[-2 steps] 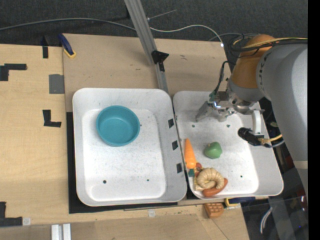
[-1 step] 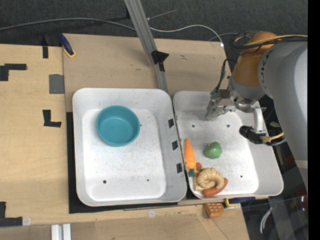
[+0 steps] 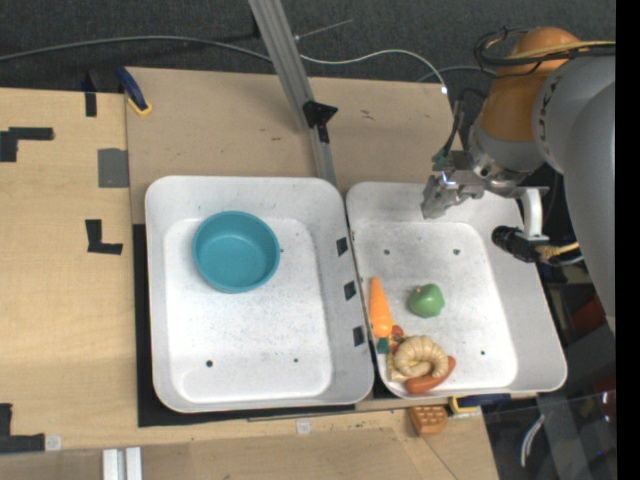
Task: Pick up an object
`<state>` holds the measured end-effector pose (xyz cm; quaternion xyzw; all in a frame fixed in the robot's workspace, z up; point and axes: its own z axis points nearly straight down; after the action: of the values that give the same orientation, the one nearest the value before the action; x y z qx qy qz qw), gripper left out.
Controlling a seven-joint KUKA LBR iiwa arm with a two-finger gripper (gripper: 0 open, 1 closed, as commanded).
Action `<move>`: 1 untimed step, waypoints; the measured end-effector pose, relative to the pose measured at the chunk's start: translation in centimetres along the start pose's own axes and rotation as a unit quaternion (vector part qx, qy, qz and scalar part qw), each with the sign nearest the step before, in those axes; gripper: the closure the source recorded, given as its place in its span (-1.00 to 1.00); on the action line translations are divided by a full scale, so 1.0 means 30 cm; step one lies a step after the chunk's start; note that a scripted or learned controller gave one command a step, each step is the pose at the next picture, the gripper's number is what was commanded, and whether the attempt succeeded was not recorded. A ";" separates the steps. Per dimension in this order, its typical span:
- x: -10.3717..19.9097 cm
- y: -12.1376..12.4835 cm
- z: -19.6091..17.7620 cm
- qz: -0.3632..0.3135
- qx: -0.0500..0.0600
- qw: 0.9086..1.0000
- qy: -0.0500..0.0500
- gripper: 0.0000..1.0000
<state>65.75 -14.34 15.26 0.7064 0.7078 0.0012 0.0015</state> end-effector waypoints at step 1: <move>0.027 0.003 -0.152 0.000 0.000 1.000 0.000 1.00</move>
<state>65.83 -13.53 19.80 0.7064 0.7078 0.0011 0.0011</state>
